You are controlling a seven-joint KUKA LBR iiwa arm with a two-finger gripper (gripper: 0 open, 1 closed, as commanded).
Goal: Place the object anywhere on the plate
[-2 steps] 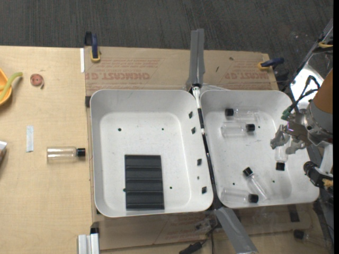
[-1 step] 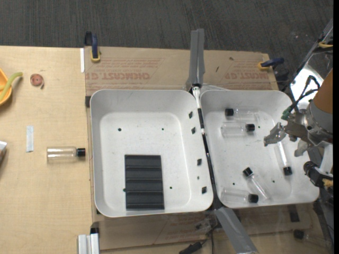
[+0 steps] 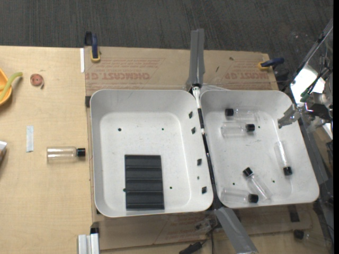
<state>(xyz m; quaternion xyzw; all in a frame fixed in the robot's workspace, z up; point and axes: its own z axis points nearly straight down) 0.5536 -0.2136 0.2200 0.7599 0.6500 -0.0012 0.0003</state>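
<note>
A black ribbed plate (image 3: 143,182) lies flat in the front half of the left bin (image 3: 106,105). Several clear vials with black caps lie scattered in the right bin (image 3: 296,194): one near the back (image 3: 237,112), one just below it (image 3: 238,129), one by the right wall (image 3: 281,156), and two at the front (image 3: 256,182) (image 3: 238,197). My gripper (image 3: 288,118) hangs at the right bin's right rim, above the wall and apart from every vial. Nothing shows in it.
Another clear vial (image 3: 62,153) lies on the wooden bench left of the bins, with a white strip (image 3: 29,139), a small pink disc (image 3: 36,80) and a yellow object (image 3: 5,86) nearby. Clamps (image 3: 92,45) (image 3: 270,63) hold the cardboard behind the bins.
</note>
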